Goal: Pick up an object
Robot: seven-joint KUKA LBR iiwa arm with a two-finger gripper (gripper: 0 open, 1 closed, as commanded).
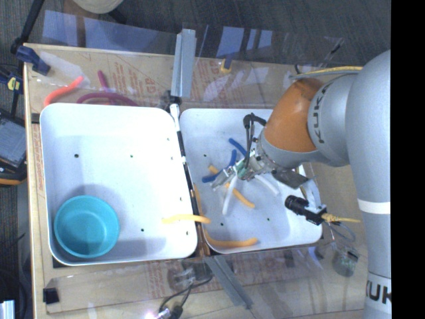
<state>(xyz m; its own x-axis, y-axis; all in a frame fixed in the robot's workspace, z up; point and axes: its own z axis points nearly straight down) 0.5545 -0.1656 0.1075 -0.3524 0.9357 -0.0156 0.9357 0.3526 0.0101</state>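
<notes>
Tool (222, 178) is down in the right bin (292, 228), among blue and yellow pieces (234, 157); its opening and any hold cannot be told. Blue bowl (86, 226) sits in the left bin (106, 138).

White bins (106, 135), turquoise bowl (85, 226), yellow-orange sticks (229, 243), blue pieces (237, 145), grey arm (358, 111) with orange band (292, 121), tan surface (133, 65).

one fixed camera looks down (at a slant) on both white bins (106, 131).
</notes>
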